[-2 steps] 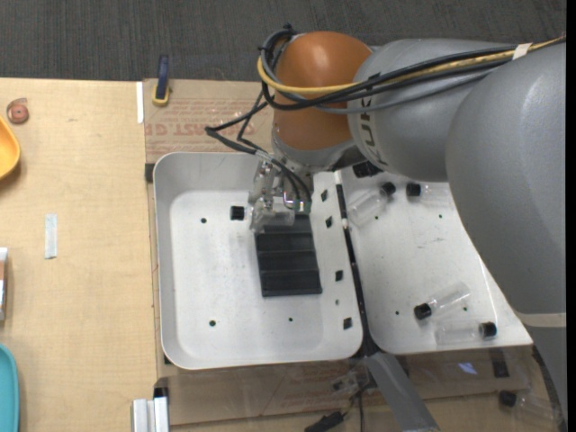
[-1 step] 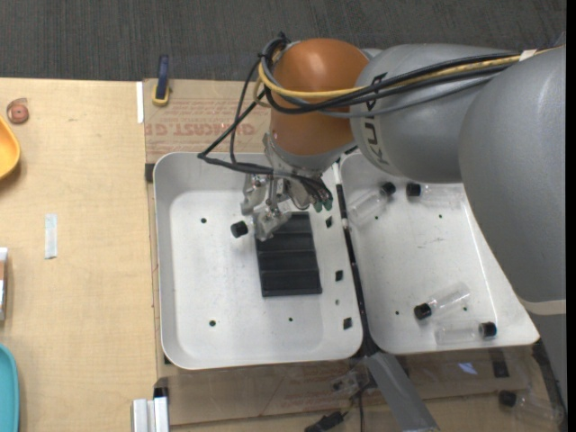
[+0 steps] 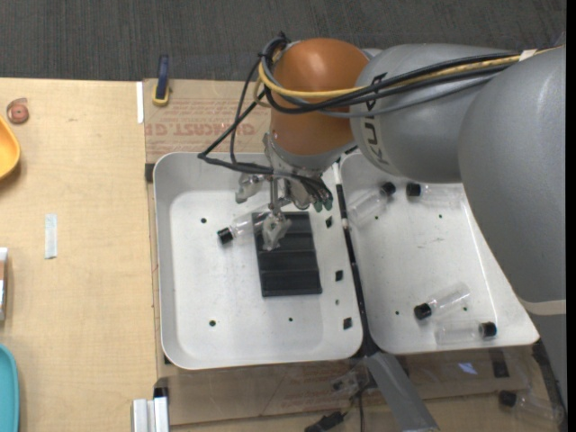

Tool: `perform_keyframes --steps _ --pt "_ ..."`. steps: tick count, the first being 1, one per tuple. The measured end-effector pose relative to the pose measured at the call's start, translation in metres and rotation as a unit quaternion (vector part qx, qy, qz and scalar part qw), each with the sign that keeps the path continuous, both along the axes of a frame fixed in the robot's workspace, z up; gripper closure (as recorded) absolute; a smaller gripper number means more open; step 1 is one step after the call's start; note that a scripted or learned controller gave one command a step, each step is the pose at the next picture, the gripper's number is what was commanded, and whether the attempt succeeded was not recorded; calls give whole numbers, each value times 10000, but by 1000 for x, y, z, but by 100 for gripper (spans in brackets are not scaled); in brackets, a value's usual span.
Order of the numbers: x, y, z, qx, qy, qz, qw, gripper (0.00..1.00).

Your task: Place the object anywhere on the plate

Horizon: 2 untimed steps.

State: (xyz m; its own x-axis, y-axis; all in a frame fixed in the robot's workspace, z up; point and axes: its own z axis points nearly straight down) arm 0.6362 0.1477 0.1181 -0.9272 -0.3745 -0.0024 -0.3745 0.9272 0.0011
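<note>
A black ribbed plate lies in the left bin, right of its middle. A clear vial with a black cap lies on its side just left of the plate's top edge. My gripper hangs from the orange-banded wrist over the plate's upper left corner. Its tip is right beside the vial's clear end. Whether the two touch is hidden by the steep viewing angle.
The right bin holds several more capped vials, two near its front edge and others near its back left corner. The grey arm covers the right bin's far side. A wooden bench top lies to the left.
</note>
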Motion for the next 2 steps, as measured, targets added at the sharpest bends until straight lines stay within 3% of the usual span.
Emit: perform_keyframes --steps 1,2 --pt "24 -16 -26 1 -7 -1996 9799 0" --pt "19 3 -26 -4 5 -5235 8520 0"
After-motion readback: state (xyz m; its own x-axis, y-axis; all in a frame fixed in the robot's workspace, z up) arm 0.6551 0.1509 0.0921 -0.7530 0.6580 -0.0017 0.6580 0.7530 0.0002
